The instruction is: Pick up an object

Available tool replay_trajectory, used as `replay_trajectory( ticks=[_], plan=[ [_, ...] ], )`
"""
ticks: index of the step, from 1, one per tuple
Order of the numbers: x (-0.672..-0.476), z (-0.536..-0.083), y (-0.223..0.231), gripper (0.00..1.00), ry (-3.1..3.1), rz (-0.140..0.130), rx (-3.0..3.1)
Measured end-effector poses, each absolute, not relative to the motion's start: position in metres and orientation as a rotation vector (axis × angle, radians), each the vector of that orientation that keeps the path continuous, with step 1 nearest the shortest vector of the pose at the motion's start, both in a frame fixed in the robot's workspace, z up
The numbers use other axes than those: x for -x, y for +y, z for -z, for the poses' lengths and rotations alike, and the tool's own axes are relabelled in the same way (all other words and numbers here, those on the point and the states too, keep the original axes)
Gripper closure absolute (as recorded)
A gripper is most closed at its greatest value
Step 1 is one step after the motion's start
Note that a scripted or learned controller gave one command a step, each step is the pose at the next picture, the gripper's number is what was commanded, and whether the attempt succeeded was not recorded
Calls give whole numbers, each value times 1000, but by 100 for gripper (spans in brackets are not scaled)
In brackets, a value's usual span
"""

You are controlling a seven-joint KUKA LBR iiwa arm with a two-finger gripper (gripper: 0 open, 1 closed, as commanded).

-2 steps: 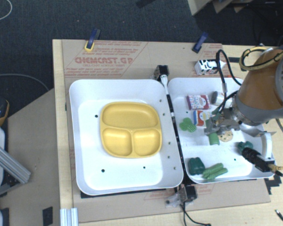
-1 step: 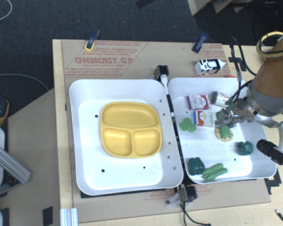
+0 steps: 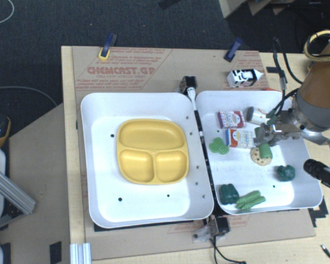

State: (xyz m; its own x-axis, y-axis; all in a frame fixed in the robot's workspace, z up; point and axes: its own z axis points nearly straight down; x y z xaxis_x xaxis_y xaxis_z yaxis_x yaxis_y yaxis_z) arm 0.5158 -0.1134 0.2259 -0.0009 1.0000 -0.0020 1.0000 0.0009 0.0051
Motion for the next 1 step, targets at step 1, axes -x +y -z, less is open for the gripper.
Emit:
replay_trajectory(
  ticks=[1],
  plan=[
    [-552,-217,-72,100,2224,-4,-2213]
  ],
)
